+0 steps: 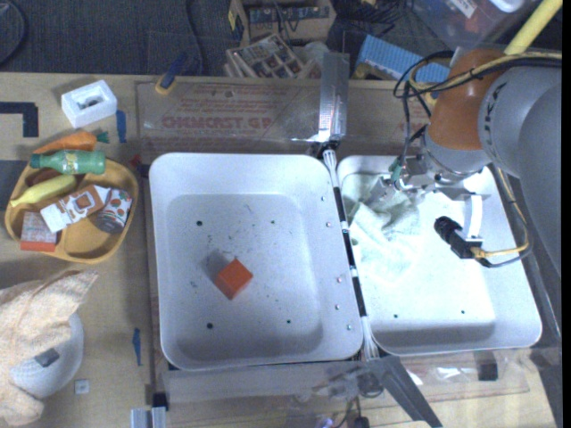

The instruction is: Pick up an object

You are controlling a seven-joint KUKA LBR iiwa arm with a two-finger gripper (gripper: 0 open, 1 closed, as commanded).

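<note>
Grey arm (535, 123) w/ orange band sits closest to the lens, coming in from the right over the right bin (464, 319). Gripper (403, 182) hangs low at that bin's back-left corner, right over a pale greenish crumpled sheet (388, 226) that spreads along the bin's left side. Can't tell if the gripper is released or clenched, or whether it touches the sheet; nothing visibly gripped. Black fitting (451, 234) w/ a yellow cable hangs from the wrist just right of the sheet.

Left bin (161, 176): one orange block (234, 277), a bit left of centre toward the front, plus dark specks on the white floor. Block is well apart from the gripper, in the other bin.

Yellow bowl (89, 243) at far left holds a green bottle (70, 161), a banana-like piece (40, 190) and small cartons, approx. heaped.

Wooden bench (27, 69) carries both bins side by side, a white box (89, 102) at back left, a clear panel w/ red lettering (232, 119) behind the left bin, and beige cloth (36, 315) at front left. Dark carpet (107, 16) and cables lie beyond.

Block looks like a small cube, orange-red, turned corner-on, matte, w/ a grey shadow on its upper-left side
</note>
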